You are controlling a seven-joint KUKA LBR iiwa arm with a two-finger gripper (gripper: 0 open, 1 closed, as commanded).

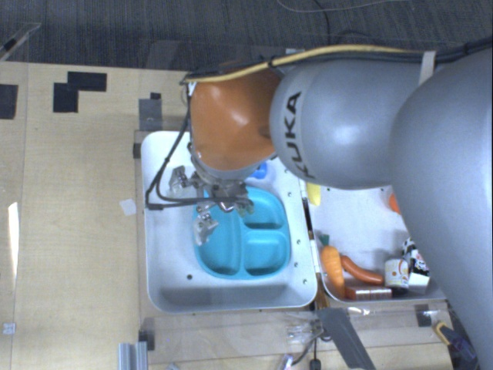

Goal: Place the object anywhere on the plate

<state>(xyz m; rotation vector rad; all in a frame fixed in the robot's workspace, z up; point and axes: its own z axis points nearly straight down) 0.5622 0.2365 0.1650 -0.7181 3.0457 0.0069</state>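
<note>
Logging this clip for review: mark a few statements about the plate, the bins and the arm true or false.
1. The plate is blue with several compartments. True.
2. The plate lies in the right bin. False: it lies in the left bin.
3. The gripper hangs over the plate's upper left part. True.
4. The right bin holds only a cup. False: an orange carrot-like item, a reddish-brown sausage-shaped item and a small white mug lie there.
5. The arm's orange band sits above the left bin. True.
</note>
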